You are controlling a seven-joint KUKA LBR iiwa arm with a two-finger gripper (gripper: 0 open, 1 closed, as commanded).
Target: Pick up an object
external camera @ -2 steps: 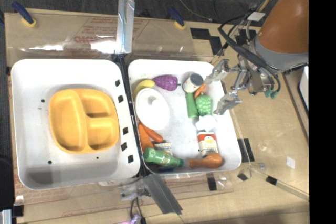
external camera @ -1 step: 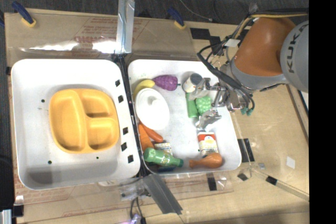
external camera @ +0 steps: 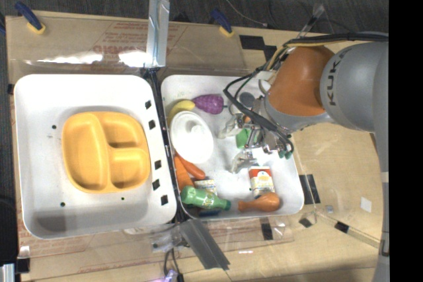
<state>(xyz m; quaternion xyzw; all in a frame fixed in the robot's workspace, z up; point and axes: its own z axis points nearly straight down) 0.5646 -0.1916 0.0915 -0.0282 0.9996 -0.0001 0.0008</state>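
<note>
Right bin [external camera: 291, 172], stocked for picking: white bowl [external camera: 192, 135], purple grapes [external camera: 210, 103], green bottle [external camera: 203, 199], red-labelled can [external camera: 262, 181]; gripper [external camera: 246, 142] lowered mid-bin among them, grasp state cannot be told; yellow tray [external camera: 106, 150] parked in left bin [external camera: 26, 142]

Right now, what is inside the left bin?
The left bin holds one yellow tray with three compartments, which look bare. What is under the tray cannot be seen, because the tray covers that part of the floor.

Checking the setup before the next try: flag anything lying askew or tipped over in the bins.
The green bottle lies on its side at the right bin's near edge, among a loose jumble of toy food. The yellow divided tray sits flat in the left bin.
</note>
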